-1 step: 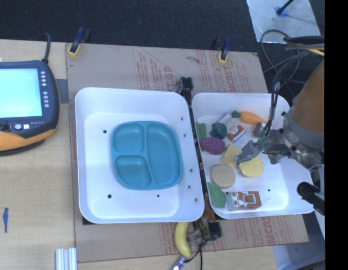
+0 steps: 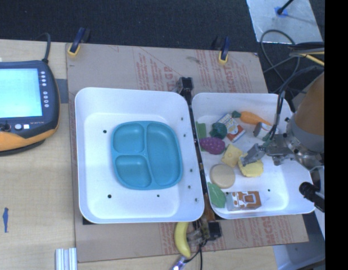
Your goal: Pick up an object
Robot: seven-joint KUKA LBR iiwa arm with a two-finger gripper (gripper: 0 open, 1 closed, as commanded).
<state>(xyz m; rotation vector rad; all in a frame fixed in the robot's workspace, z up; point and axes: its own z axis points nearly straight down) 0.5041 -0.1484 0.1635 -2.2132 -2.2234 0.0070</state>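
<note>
The right bin [image 2: 275,198] holds several small toys. Among them are an orange carrot [image 2: 251,117], a red-and-white carton [image 2: 233,129], purple grapes [image 2: 212,145], a yellow cheese wedge [image 2: 232,154], a beige round piece [image 2: 222,176], a green piece [image 2: 216,196] and a printed box [image 2: 243,200]. My gripper [image 2: 254,154] reaches in from the right and hangs low over a yellow toy [image 2: 252,169], just above its upper edge. Whether it touches that toy is unclear.
A blue divided plate [image 2: 147,153] lies in the left bin [image 2: 89,190]. A teach pendant [image 2: 19,103] sits at the far left of the bench. A banana [image 2: 183,239] lies in front of the bins. Cables [image 2: 286,44] trail at the back right.
</note>
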